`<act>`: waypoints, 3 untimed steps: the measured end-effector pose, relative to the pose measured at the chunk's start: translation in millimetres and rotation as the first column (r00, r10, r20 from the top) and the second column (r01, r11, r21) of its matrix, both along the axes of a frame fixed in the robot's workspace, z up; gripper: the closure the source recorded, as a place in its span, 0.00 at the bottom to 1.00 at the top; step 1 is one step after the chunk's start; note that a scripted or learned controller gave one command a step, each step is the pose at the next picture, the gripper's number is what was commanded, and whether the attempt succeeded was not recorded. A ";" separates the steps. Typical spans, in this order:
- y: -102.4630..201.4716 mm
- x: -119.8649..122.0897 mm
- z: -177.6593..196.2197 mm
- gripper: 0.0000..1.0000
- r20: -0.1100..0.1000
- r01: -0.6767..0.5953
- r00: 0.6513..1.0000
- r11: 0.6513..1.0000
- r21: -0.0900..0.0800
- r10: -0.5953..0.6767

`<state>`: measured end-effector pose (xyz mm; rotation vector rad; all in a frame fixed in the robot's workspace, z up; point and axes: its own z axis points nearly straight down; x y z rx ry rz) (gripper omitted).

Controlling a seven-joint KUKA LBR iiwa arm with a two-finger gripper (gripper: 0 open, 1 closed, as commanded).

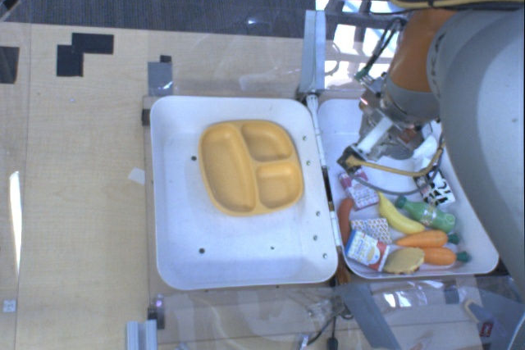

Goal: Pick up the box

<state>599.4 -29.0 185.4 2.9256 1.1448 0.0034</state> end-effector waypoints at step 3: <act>-53.7 61.7 -59.2 0.00 0.001 0.070 0.998 0.998 -0.001 -0.070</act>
